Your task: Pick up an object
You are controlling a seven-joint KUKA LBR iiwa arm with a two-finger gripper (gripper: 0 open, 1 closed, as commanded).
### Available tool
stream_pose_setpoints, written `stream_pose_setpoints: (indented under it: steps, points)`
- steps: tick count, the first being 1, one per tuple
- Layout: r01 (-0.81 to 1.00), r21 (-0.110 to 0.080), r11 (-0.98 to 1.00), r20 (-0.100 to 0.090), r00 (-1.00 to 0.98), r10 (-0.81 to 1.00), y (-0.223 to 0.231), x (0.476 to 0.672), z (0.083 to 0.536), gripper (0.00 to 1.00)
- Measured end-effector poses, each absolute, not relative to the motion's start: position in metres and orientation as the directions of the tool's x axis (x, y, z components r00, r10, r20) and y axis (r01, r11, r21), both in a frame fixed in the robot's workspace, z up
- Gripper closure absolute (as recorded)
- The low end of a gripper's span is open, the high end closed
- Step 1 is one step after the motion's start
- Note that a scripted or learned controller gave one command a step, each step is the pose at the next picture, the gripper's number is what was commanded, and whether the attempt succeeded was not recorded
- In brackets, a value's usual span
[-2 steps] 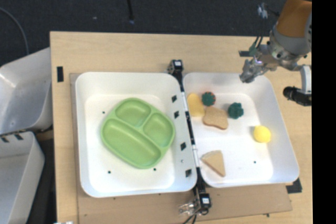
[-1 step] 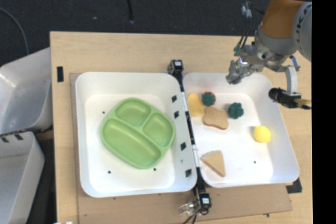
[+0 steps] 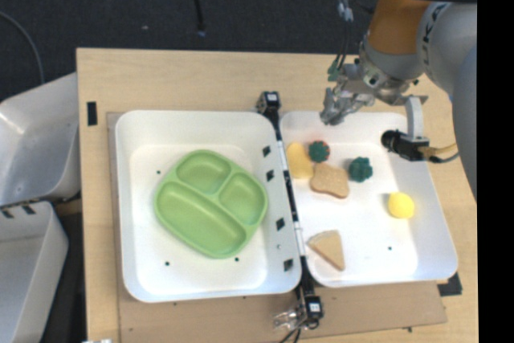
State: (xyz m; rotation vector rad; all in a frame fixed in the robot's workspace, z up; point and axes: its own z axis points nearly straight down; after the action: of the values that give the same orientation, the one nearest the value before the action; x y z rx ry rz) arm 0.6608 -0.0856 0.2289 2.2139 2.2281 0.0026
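Observation:
The right bin (image 3: 426, 253) holds several small items: a pale yellow piece (image 3: 299, 161), a dark green piece (image 3: 320, 150), a second green piece (image 3: 360, 169), a tan bread-like slice (image 3: 330, 181), a yellow ball (image 3: 401, 206) and a tan wedge (image 3: 327, 248). My gripper (image 3: 332, 115) hangs over the bin's far left corner, just above and right of the first green piece. Nothing shows between its fingers. I cannot make out how far apart they stand.
A green divided plate (image 3: 210, 203) lies in the left bin (image 3: 132, 253). A black divider with clips (image 3: 281, 197) runs between the two bins. A black fitting (image 3: 401, 143) on the arm hangs over the right bin's far right edge.

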Motion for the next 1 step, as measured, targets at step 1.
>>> stream_pose_setpoints:
  steps: [1]
  points:
    - [1.000, 0.002, 0.006, 0.001, -0.006, 1.000, -0.0373, 0.6594, 0.2420, 1.00]
